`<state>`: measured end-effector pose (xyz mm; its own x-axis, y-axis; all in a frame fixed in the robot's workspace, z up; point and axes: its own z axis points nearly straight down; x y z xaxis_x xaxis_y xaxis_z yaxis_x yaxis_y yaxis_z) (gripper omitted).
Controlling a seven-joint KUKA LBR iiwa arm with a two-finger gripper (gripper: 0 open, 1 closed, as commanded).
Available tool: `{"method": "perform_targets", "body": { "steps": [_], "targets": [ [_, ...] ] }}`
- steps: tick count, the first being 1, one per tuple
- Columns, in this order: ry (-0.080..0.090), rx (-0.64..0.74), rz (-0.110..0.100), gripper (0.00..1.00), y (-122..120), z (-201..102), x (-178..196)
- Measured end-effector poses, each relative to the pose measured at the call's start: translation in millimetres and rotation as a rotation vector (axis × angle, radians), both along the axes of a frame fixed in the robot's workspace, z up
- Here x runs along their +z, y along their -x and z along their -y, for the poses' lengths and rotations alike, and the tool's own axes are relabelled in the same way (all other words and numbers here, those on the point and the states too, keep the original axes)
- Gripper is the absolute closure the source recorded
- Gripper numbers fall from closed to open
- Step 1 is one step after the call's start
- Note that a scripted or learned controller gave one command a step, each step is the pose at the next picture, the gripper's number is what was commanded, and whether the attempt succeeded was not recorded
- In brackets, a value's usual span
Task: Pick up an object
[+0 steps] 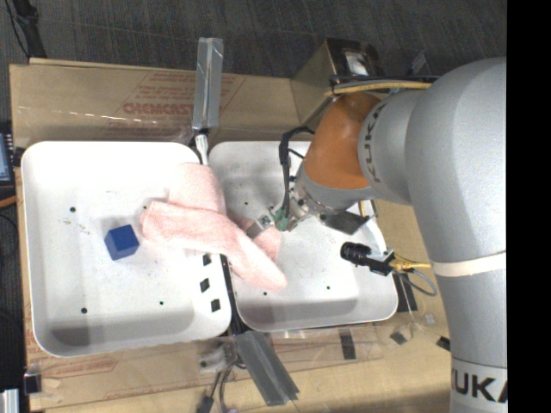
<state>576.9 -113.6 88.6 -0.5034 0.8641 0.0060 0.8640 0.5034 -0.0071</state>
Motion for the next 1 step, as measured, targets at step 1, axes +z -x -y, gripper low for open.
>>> {"method": "perform_targets", "body": {
  "steps": [1],
  "targets": [
    [0.001,0.111,0.007,0.00,18.4,3.7,78.1]
  ]
}}
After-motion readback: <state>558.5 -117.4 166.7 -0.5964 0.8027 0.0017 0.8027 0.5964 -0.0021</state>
